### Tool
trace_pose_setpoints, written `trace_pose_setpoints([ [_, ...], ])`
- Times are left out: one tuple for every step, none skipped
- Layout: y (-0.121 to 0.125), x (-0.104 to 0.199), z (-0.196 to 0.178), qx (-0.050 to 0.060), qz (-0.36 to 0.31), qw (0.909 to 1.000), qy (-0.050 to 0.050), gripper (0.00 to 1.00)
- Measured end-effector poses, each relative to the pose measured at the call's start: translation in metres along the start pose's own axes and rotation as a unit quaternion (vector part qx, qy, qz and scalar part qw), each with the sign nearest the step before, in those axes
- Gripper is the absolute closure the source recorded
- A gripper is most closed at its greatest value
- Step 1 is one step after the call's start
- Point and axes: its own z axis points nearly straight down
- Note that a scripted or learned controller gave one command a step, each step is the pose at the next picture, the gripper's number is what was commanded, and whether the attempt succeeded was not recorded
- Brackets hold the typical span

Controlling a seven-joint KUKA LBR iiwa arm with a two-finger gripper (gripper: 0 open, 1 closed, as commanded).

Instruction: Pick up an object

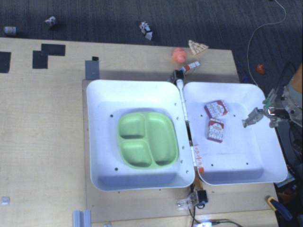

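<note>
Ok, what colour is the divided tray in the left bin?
Light green. The divided tray shows best in the camera view, lying in the left bin.

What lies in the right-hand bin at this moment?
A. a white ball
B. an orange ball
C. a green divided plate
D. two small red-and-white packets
D: two red-and-white packets lie in the right bin; the green divided plate is in the left bin.
</note>
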Motion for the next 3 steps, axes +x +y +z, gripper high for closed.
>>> trace_pose_setpoints([
  [0.021,0.01,0.111,0.002,0.0,1.0,0.001,0.0],
  [0.022,0.057,0.125,-0.002,0.0,1.0,0.0,0.0],
  [0.024,0.057,0.114,-0.005,0.0,1.0,-0.001,1.0],
])
